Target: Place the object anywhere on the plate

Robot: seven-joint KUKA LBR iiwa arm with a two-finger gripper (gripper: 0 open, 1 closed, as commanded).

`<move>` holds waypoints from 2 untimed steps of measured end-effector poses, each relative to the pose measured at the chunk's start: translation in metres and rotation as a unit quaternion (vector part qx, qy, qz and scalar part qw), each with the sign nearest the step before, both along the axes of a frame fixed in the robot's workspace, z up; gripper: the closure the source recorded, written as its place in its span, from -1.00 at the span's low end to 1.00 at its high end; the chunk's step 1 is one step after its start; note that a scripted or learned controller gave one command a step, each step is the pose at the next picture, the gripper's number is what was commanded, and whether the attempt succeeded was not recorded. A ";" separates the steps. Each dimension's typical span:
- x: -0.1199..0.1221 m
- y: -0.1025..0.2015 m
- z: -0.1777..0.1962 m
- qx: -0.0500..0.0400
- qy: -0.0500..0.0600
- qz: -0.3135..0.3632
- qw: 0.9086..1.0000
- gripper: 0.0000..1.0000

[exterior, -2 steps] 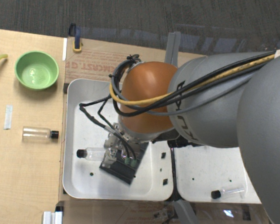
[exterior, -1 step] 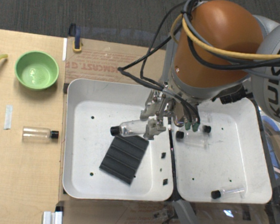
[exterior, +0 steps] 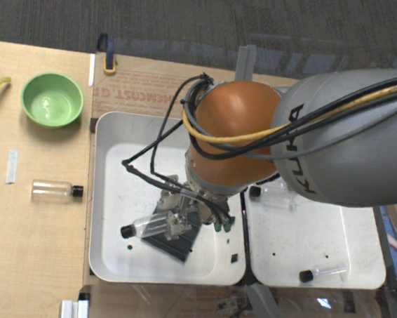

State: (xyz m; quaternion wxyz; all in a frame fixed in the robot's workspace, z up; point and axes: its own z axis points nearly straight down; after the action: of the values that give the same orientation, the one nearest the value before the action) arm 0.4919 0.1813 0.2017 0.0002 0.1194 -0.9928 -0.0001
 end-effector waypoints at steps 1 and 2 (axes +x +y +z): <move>0.077 0.001 0.080 0.001 -0.003 0.111 0.994 1.00; 0.017 0.048 0.002 0.000 0.001 -0.031 1.000 1.00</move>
State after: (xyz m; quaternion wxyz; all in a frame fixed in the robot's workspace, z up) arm 0.5094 0.2288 0.2033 0.0009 0.0886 -0.9961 0.0002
